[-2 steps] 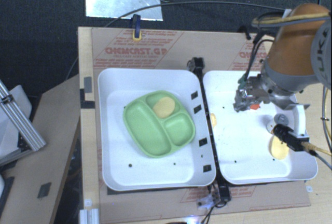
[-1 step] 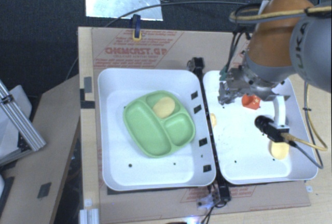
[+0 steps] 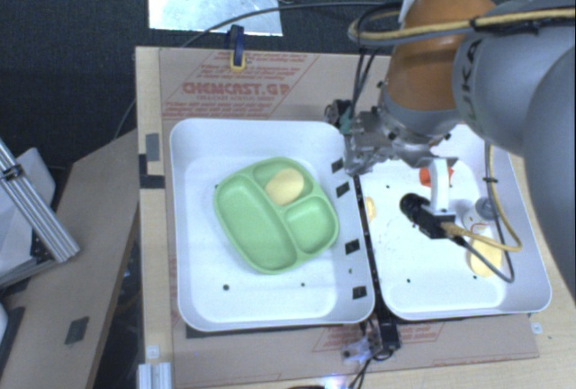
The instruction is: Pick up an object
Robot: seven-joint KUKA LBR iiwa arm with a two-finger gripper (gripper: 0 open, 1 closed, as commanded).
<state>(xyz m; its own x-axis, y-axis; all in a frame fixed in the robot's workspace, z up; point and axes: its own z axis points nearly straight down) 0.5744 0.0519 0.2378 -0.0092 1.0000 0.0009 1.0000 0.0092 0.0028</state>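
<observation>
A green divided plate (image 3: 270, 230) lies in the left bin (image 3: 202, 288), with a pale yellow lump (image 3: 286, 186) in its upper right compartment. My gripper (image 3: 357, 160) hangs over the wall between the two bins, at the upper left corner of the right bin (image 3: 423, 293), just right of the plate. A small orange thing (image 3: 427, 174) peeks out under the wrist. A yellow piece (image 3: 483, 259) lies at the right bin's right side, and a small yellowish bit (image 3: 370, 209) lies by its left wall. Nothing is seen held in the gripper.
The grey arm and its orange band (image 3: 441, 27) cover the upper part of the right bin. Brown cardboard (image 3: 238, 85) lies under and behind the bins. A metal rail (image 3: 36, 207) stands off the bench at the left.
</observation>
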